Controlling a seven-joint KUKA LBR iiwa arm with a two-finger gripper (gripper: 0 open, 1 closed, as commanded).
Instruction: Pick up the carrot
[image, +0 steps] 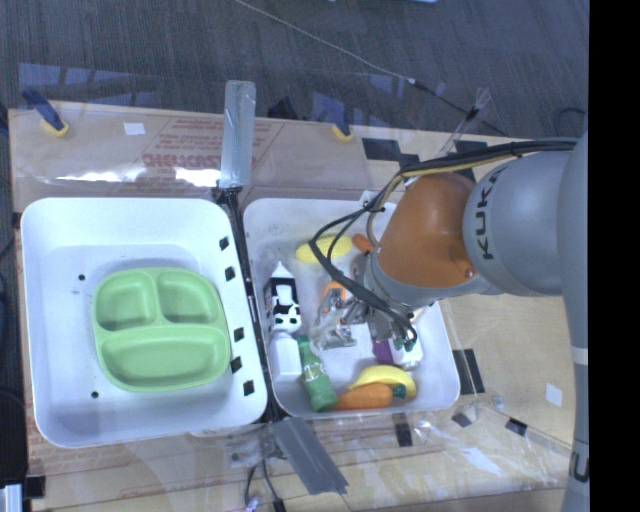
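Two white bins side by side on the bench (500, 320). In the left bin (50, 300), a green divided plate (158, 328) with three compartments, lying flat. In the right bin (262, 225), a jumble of small things. Carrot (365, 397) lying on its side near the front wall, just beside a banana (385, 378) and touching or nearly touching a green bottle (315, 380) to its left. Black-and-white cow toy (284, 306) farther back near the dividing wall; something yellow (335, 248) near the far end; a purple piece (384, 350) partly hidden under the wrist. Grey arm (530, 225) with orange band (425, 235) reaching in from the right, black cables looped around it. Letters "KU" readable on the grey housing, the rest cut off. Claw (345, 325) down in the middle of the right bin, apart from the carrot; open or closed, impossible to tell. Faint red printing on the clear sheet (180, 150) behind the bins, too blurred to read.
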